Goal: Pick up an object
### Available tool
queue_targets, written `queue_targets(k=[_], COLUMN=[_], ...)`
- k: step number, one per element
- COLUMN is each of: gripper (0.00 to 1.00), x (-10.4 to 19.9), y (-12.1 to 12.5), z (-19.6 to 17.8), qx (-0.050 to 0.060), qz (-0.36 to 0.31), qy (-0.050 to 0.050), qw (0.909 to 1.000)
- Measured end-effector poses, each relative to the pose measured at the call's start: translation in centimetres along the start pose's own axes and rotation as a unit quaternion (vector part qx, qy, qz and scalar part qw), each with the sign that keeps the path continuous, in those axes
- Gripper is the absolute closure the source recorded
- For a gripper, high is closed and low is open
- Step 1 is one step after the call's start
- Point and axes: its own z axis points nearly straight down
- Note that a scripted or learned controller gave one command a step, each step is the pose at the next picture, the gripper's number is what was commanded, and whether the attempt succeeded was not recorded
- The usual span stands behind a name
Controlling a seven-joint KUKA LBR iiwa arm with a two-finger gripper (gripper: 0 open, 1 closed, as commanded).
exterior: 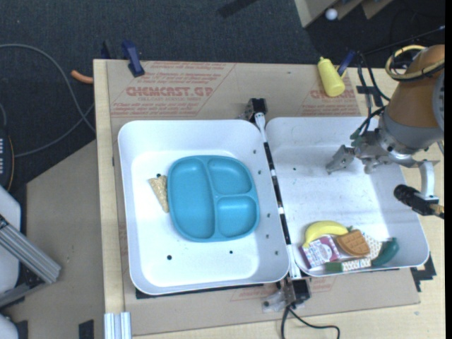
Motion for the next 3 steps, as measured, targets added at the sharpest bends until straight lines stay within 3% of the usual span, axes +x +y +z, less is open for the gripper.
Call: queue_targets(k=[1,2,3], gripper=[0.00,1.00,1.00], x=[-0.3,-0.2,-3.4], y=[-12.1,-12.0,-4.8], z=[3.4,2.3,-8.0], qx=[-0.001,-0.003,-0.004], qz=[0.001,0.000,0.000], qy=[0.000,-0.001,-0.002], qw=[1.0000,1.0000,1.0000])
